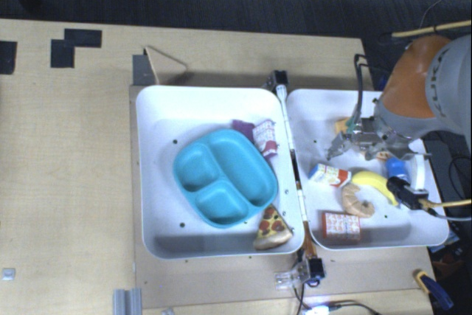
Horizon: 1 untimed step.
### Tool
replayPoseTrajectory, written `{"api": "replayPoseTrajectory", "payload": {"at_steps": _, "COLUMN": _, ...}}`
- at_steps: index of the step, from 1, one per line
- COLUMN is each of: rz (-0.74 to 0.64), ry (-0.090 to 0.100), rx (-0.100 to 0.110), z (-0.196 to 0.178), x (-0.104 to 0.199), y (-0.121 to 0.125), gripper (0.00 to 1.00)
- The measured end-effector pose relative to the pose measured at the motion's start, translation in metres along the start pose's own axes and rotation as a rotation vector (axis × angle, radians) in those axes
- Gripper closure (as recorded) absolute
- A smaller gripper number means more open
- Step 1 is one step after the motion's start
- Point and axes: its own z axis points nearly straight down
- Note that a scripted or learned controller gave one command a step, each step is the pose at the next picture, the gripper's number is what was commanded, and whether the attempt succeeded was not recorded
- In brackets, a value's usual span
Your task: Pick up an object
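My gripper (341, 146) hangs low over the back middle of the right bin (310, 114), reaching in from the right. Just in front of it lies a small white and red carton (328, 173). A yellow banana (374, 184) lies to the carton's right, with a tan ring-shaped pastry (358, 201) in front of it. A brown and red packet (341, 224) rests near the bin's front wall. A small tan thing (341, 126) shows just behind the gripper. I see nothing between the fingers.
The left bin (151, 158) holds a blue divided plate (223, 177), a purple and white wrapper (262, 136) at the plate's back right, and a pizza slice (272, 227) at the front right. A ridge between the bins (291, 151) separates them.
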Motion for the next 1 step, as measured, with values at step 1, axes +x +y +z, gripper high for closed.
{"api": "replayPoseTrajectory", "payload": {"at_steps": 1, "rz": 0.001, "ry": -0.002, "rx": -0.009, "z": 0.0180, "x": 0.0111, "y": -0.0506, "gripper": 0.00}}
